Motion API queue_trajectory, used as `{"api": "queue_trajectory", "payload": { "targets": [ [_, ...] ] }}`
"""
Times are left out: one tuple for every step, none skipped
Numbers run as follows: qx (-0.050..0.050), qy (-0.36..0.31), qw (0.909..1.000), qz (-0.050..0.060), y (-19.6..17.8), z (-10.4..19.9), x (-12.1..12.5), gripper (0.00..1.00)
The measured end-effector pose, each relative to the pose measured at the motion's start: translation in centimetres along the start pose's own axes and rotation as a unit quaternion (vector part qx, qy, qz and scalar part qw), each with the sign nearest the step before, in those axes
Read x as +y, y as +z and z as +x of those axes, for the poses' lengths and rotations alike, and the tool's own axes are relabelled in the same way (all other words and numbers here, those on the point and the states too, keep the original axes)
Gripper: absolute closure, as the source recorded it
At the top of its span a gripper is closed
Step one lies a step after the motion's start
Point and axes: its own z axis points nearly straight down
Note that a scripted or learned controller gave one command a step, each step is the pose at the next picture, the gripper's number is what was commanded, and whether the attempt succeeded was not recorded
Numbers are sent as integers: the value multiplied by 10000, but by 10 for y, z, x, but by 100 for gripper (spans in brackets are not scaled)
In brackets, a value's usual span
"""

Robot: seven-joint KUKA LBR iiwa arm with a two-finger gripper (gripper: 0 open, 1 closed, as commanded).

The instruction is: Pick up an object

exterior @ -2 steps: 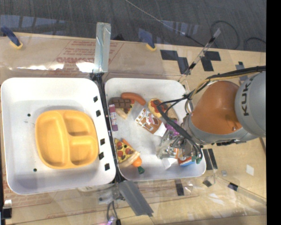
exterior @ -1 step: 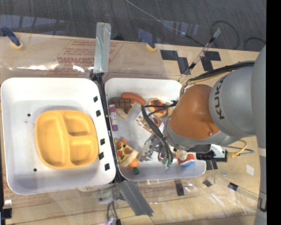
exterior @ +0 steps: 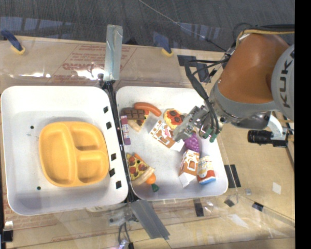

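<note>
My gripper [exterior: 193, 129] hangs over the right part of the right bin [exterior: 145, 95], just above a purple grape bunch [exterior: 193, 143] and a small printed carton [exterior: 163, 133]. Its fingers [exterior: 185, 131] point down and left toward these items with nothing seen between them. Also in this bin lie a hot dog [exterior: 146, 108], a chocolate bar [exterior: 133, 115], a pizza-print toy [exterior: 172, 118], a pizza slice [exterior: 138, 167] with a carrot [exterior: 151, 179], and two small cartons [exterior: 189, 166] [exterior: 206, 170].
The left bin [exterior: 15, 108] holds a yellow divided plate [exterior: 72, 152]. A thin purple-and-white packet [exterior: 125, 129] lies along the divider between the bins. Tape strips and black markers sit on the bench around the bins.
</note>
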Motion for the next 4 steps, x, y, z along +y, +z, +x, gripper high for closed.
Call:
{"api": "queue_trajectory", "payload": {
  "targets": [
    [79,312,9995,40,108,24,-19,100],
    [43,1148,9934,34,133,-33,-84,100],
    [44,2735,9619,39,154,-61,-45,100],
    [24,4075,9132,22,36,-67,57,100]
  ]
}}
